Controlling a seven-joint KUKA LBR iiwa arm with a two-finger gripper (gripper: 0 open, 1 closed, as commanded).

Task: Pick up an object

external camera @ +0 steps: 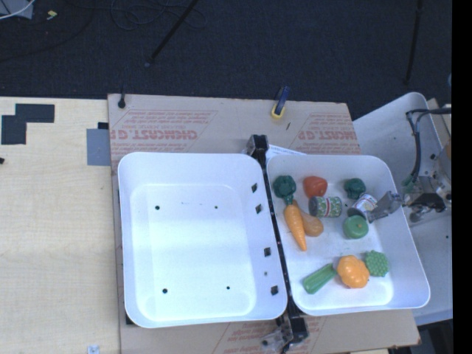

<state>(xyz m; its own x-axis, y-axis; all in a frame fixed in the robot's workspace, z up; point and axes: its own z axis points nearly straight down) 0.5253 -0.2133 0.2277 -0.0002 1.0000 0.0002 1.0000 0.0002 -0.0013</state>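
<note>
Fingers [383,206] at right bin [413,271] edge, spread unclear, green round toy [355,227] just beside, unheld

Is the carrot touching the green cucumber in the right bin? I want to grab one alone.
Apart. The camera view shows bare white bin floor between the carrot and the cucumber, which lies lower beside the orange pepper.

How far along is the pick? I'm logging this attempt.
Done: nothing lifted; the carrot, small can and other toy foods lie in the right bin. In hand: the gripper sits low at that bin's right side, near the can. Left: grasp one object and raise it.
</note>
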